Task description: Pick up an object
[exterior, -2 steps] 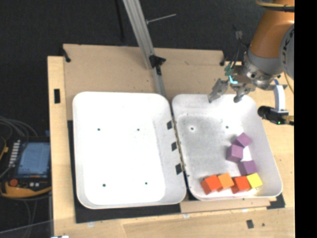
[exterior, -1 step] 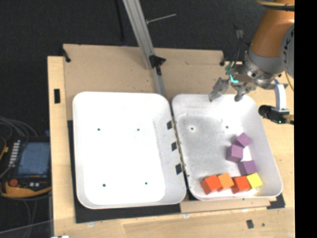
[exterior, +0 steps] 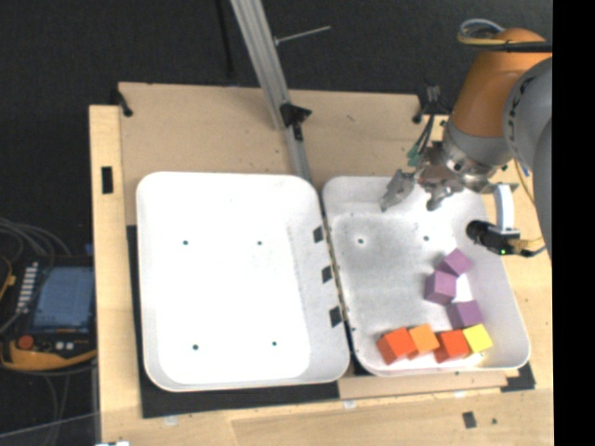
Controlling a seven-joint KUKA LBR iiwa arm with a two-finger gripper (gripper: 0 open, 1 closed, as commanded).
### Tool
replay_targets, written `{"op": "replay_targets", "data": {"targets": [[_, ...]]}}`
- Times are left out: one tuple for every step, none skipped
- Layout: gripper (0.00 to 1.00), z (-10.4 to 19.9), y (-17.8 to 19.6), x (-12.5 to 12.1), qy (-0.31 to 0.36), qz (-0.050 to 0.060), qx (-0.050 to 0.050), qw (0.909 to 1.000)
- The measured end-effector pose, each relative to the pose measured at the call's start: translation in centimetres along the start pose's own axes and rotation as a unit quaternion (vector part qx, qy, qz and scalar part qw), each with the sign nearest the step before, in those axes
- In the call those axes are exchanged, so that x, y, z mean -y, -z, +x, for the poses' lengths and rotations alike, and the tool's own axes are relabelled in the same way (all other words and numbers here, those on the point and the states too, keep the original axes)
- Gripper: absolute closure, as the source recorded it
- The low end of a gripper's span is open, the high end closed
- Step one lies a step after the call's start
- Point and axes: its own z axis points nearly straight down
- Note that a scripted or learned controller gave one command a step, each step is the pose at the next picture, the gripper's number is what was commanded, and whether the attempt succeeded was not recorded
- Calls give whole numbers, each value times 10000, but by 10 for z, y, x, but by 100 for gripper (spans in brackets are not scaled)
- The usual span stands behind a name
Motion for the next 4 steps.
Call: {"op": "replay_targets", "data": {"targets": [[0,6,-46,-1,12,-5,-1,10000],[0,5,-83,0,6,-10,3,10000],[100,4,-69,-2,3,-50,3,10000],[100,4,-3,-5,17,-65,-6,10000]]}}
